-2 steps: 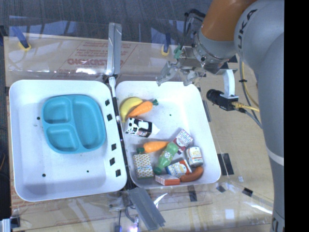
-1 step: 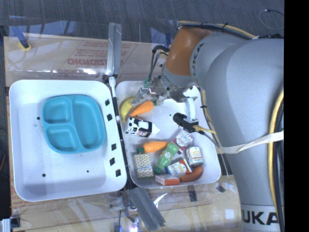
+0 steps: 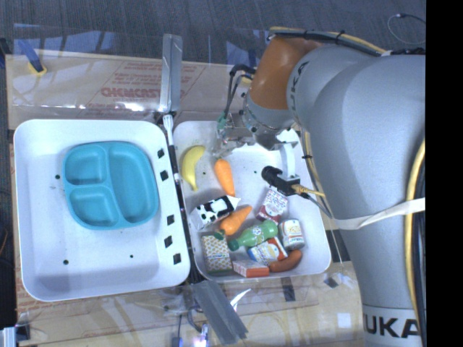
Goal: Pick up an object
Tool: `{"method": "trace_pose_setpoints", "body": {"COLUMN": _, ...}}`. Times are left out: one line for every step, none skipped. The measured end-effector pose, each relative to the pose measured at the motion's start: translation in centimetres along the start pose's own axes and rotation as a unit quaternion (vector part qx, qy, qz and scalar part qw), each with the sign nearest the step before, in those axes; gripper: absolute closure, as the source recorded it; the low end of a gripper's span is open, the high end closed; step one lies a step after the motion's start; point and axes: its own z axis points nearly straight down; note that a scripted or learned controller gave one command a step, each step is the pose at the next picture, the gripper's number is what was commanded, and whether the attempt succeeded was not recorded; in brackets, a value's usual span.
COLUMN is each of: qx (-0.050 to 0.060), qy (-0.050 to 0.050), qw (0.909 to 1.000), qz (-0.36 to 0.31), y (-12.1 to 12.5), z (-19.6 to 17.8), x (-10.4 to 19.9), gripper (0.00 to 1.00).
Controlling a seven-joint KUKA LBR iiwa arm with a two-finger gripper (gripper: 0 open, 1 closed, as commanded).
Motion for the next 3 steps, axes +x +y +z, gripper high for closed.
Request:
{"method": "trace_pose_setpoints", "body": {"qx": 0.000, "qy": 0.000, "qw": 0.9970, "qz": -0.078, "y": -2.7, "z": -13.5, "x": 4.3, "gripper": 1.00}}
{"method": "trace_pose_setpoints", "body": {"qx": 0.001, "qy": 0.001, "qw": 0.9970, "qz": -0.077, "y": -2.7, "z": -13.4, "x": 4.3, "gripper": 0.00}}
{"method": "trace_pose_setpoints", "body": {"qx": 0.002, "qy": 0.001, "qw": 0.9778, "qz": -0.210, "y": -4.0, "z": -2.5, "x": -1.0, "gripper": 0.00}}
